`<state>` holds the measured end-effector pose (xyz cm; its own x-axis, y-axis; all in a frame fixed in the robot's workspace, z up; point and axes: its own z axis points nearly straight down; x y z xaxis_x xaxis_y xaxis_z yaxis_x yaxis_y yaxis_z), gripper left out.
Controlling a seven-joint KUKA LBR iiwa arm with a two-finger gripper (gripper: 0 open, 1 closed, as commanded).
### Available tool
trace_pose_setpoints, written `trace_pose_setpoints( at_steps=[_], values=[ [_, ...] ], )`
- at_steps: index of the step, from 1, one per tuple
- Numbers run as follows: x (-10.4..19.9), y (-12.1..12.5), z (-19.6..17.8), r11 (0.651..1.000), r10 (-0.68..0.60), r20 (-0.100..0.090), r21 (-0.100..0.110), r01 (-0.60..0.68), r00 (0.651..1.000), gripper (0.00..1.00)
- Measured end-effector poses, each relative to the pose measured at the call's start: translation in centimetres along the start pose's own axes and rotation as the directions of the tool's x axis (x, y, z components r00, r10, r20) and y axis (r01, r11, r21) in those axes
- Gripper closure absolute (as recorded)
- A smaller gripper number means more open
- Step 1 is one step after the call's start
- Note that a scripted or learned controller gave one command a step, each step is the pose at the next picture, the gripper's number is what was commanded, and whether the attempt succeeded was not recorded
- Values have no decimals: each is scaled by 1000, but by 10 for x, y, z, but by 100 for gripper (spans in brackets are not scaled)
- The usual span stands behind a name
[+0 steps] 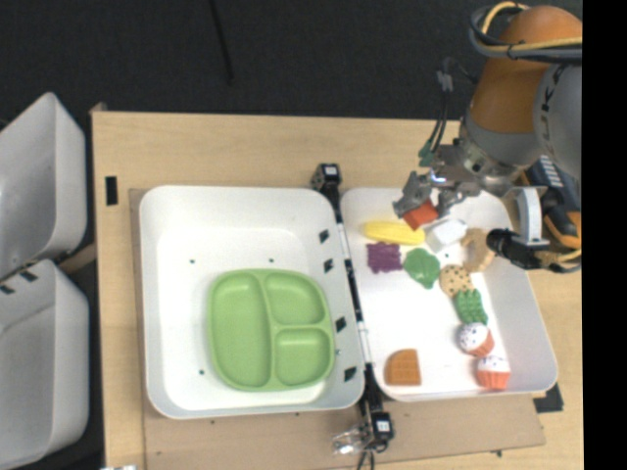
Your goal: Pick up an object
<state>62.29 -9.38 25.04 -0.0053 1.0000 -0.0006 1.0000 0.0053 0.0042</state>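
So the arm [509, 86] is reaching in from the right and the gripper [423, 204] is hanging over the back corner of the right bin [519, 302]. An orange piece [420, 215] is sitting right at the fingertips, looking like it's being pinched between them, but it's not lifting clear of the bin as far as I can see. A banana [394, 231] is lying just beside it, with a purple toy [383, 257], a green blob [423, 266] and a cookie [454, 280] trailing down the bin nearby. The green tray [269, 329] is sitting in the left bin [186, 262], well apart from all that. My guess: the grab is happening, the lift is what's left.
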Motion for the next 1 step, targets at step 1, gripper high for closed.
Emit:
trace_pose_setpoints(
  at_steps=[1],
  values=[
    [19,16,13,1000,2,1,2,-2,1000,100]
  ],
)
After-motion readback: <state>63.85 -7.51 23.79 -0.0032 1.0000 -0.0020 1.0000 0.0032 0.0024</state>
